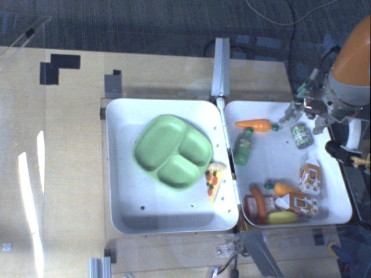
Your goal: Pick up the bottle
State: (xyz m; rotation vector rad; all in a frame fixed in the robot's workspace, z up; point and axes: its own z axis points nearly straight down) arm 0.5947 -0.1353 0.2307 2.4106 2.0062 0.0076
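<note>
Bottle lies on side at right bin left wall, below carrot. Looks light, hard, slick plastic; roll risk, so grip mid-body across width. Gripper near can; finger state unclear.

Left bin holds a green divided tray and a pizza-slice toy at its right wall. Right bin: green bottle near the left wall, carrot at the far edge, small can below the gripper
</note>
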